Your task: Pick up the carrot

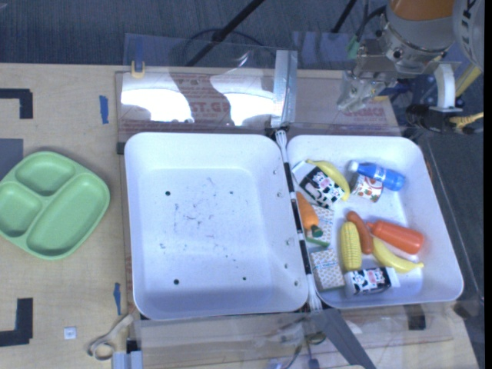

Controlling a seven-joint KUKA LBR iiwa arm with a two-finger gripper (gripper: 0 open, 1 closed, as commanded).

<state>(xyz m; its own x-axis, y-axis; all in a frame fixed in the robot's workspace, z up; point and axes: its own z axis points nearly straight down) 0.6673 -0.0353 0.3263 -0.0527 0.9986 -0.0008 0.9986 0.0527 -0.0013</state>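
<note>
Lying against the left wall of the right bin [442, 229], the carrot [307, 214] is your target: a short orange root with a green tip, pointing along the divider between the two bins. You should expect trouble from that wall, since a finger coming down on the carrot's left side has almost no room and may strike the rim instead. Just beside its upper end sits a black-and-white cow-patterned carton [320, 187], half resting on a banana [332, 173], and either could be caught instead. Note the longer orange toy [398, 237] near the bin's right side, touching the corn cob [350, 244]; a colour-led pick could easily go there. The gripper [360, 91] hangs beyond the bin's far edge, well apart from the carrot, carrying nothing, and you cannot tell from this slant how it is set.
</note>
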